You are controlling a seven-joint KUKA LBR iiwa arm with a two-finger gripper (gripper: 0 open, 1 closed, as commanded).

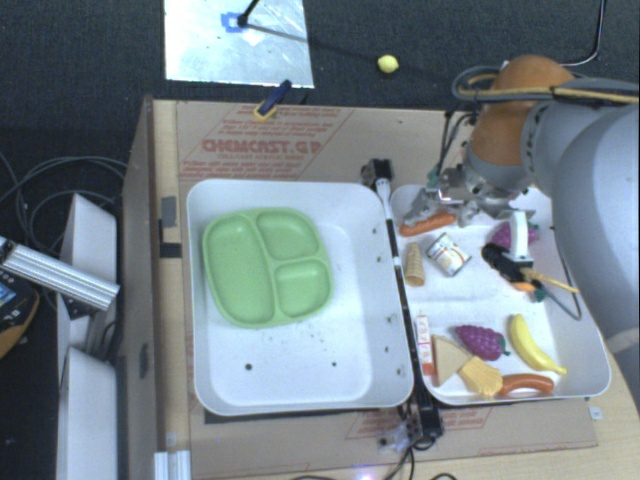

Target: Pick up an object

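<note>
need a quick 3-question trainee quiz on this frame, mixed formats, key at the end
1. True or false: the green divided plate lies in the left bin.
2. Multiple choice: which item lies nearest the gripper? A) banana B) carrot C) purple grapes
3. Fill in: the banana sits in the ____ bin.

Key: 1. True. 2. B, the carrot lies just below the gripper at the far end of the right bin. 3. Right.
</note>
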